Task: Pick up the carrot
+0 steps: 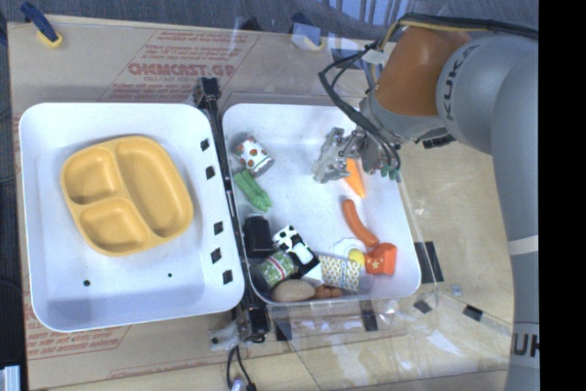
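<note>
Camera view: carrot (354, 178) was a short orange wedge, tapered, lying in the right bin (302, 119) near its right wall. Gripper (337, 157) sat over the carrot's upper end, touching or just above it; couldn't tell finger spread. Red sausage (359, 223) lay just below. Yellow divided plate (126, 193) occupied the left bin (41, 288).

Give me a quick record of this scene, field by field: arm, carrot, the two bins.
end effector: over the right bin, just left of the carrot
carrot: small, orange, lying near the right bin's far right wall
right bin: holds the carrot, a sausage, a green pod, other toy foods
left bin: holds a yellow divided plate
</note>
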You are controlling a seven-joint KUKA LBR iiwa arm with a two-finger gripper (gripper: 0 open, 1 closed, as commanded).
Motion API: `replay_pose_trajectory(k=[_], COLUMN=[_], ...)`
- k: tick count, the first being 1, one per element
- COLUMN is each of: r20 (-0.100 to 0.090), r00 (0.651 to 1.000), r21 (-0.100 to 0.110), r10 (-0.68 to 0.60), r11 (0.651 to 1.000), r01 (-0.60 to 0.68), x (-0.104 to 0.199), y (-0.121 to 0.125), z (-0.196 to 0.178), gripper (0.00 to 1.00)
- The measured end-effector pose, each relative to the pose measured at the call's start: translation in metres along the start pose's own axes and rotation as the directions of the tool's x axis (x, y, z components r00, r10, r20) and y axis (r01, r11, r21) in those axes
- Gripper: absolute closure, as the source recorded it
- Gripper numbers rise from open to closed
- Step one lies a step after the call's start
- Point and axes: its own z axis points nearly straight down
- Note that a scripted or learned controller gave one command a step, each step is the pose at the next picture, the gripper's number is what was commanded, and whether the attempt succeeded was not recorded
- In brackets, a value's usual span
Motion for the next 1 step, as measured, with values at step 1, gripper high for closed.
replay_pose_trajectory(k=[1], r20=[0.008], r00=[0.987], r21=[0.003], r10=[-0.164], r11=[0.987], r01=[0.163], x=[-0.0273], y=[0.0016], z=[-0.1076], gripper=[1.00])
